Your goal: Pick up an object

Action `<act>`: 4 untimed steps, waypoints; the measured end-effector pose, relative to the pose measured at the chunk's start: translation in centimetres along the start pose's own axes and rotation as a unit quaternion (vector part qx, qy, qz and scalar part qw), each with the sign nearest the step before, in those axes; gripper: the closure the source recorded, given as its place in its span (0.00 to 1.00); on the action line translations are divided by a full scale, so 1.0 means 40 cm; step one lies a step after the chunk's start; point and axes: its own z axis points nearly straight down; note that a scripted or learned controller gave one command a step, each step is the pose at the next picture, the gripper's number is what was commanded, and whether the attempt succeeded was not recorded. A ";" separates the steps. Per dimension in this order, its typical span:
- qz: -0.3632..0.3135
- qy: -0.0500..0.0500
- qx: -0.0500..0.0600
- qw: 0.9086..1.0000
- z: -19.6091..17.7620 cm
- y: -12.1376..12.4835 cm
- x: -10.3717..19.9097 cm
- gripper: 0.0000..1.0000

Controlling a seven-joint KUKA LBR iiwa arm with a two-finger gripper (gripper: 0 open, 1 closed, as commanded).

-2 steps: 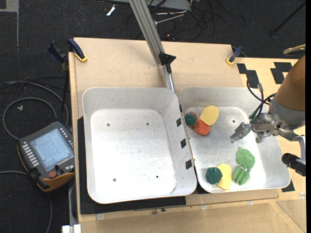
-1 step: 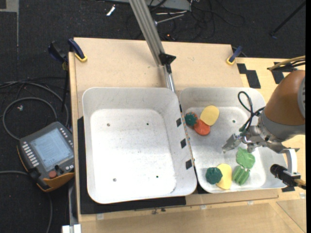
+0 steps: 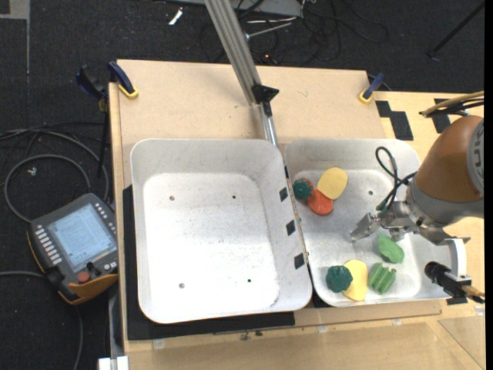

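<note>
1 arm reaching into right bin [image 3: 400,159], fingers [image 3: 368,227] apart above floor, nothing between.

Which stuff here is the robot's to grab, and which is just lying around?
For the job:
gripper
yellow toy
red toy
green toy
dark green toy

Lying about:
handheld controller
clamp
floor cables

white bins [image 3: 154,160] hold yellow [image 3: 333,182], red [image 3: 320,204] and green [image 3: 390,249] toys on a tan bench [image 3: 192,99].
</note>
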 end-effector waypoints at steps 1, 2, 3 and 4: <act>0.000 0.002 0.002 1.000 -0.020 -0.003 0.004 1.00; -0.002 0.003 0.002 1.000 -0.127 0.001 0.012 1.00; -0.002 0.002 0.002 1.000 -0.248 -0.016 0.018 1.00; -0.002 0.002 0.001 1.000 -0.340 -0.011 0.017 1.00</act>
